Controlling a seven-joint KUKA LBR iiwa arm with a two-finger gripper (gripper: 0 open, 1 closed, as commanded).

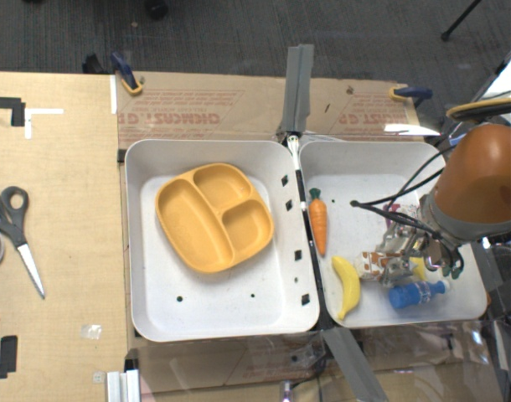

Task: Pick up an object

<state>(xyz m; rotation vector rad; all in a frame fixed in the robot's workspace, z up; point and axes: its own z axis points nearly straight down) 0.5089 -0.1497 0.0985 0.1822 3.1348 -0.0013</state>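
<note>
My gripper [396, 256] hangs low over the right bin [364, 174], near its front right corner, below the orange wrist band. It is down among a small cluster of objects: a blue bottle-like item [415, 295] lies just in front of it, and a small white and orange piece [372, 263] lies at its left. A yellow banana [348, 285] lies left of the gripper near the front wall. An orange carrot [318, 223] with a green top lies along the bin's left wall. The fingertips are hidden in the clutter.
The left bin [147, 291] holds a yellow divided plate [214, 216]. Scissors [19, 237] lie on the wooden bench at far left. Black cables loop from the wrist across the right bin. Cardboard lies behind both bins.
</note>
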